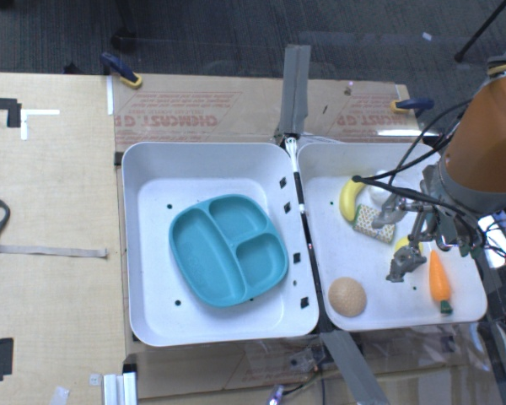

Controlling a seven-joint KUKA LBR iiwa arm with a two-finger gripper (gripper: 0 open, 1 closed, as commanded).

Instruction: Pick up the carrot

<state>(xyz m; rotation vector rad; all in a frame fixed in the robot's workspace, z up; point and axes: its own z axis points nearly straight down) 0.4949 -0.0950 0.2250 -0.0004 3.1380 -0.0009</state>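
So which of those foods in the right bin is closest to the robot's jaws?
The carrot, the orange one with a green tip, lying just right of the gripper. The banana and the round tan food sit farther off.

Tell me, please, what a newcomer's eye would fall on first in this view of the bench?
Most likely the blue divided plate, lying alone in the left bin. Next comes the grey and orange arm reaching in from the right, its gripper low over the right bin. There the orange carrot lies just right of the gripper, with a banana, a patterned sponge and a tan ball around it.
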